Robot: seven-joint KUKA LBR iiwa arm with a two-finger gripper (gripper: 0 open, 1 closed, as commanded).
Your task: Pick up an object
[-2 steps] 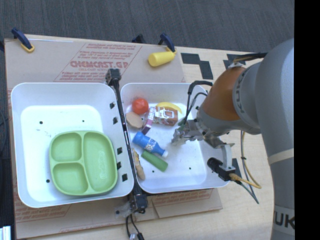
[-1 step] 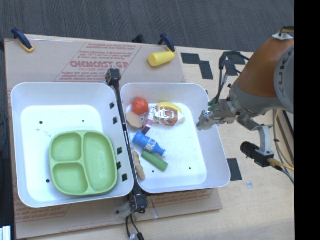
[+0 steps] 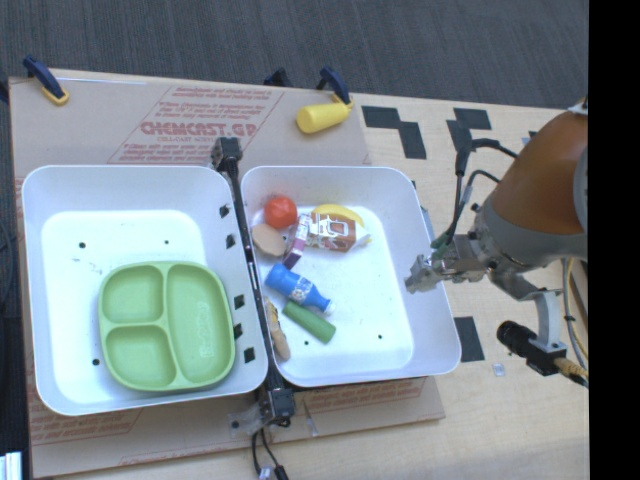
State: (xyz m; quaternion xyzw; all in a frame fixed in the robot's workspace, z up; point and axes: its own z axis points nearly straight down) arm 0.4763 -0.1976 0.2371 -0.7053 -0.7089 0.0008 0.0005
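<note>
Fingers: spacing cannot be told at this slant. Gripper hangs over the right bin's right rim, well apart from the blue bottle and red ball clustered near its left wall, probably pre-approach.

A single fixed camera looks down at a slant from well above the bench, far enough back to take in both shallow white plastic bins side by side. The grey arm with its orange band enters from three o'clock; dark ribbed flooring fills the view toward twelve o'clock.
</note>
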